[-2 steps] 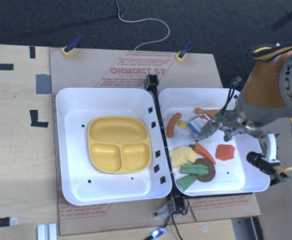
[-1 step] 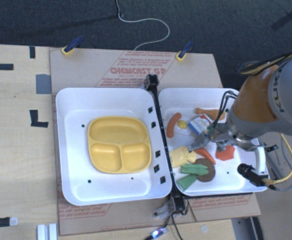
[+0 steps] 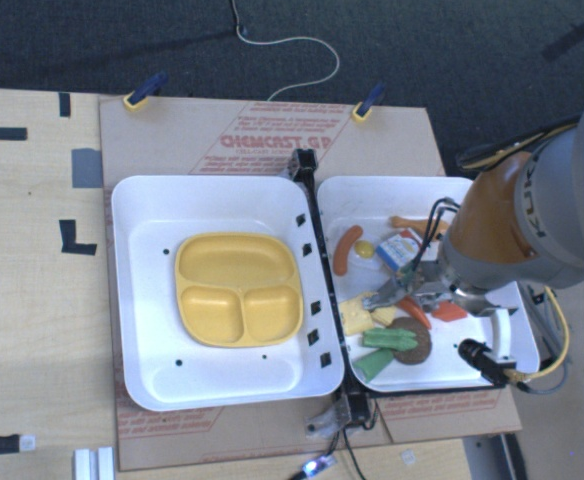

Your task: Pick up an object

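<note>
The right bin (image 3: 442,190) holds a heap of toy food. A red sausage (image 3: 347,249) lies at its left, with a blue box (image 3: 396,253) beside it and an orange piece (image 3: 408,223) further back. Nearer the front lie a yellow wedge (image 3: 356,317), a green piece (image 3: 388,339) across a brown disc (image 3: 416,343), and a red piece (image 3: 449,312). My gripper (image 3: 397,294) is down among these items, just in front of the blue box and above the yellow wedge. Nothing is seen lifted from the bin.
The left bin (image 3: 142,268) bears a yellow divided plate (image 3: 239,288). A black divider (image 3: 317,268) runs between the bins. The arm's grey and orange body (image 3: 502,218) covers the right bin's right side. A black cable fitting (image 3: 482,358) hangs near the front right.
</note>
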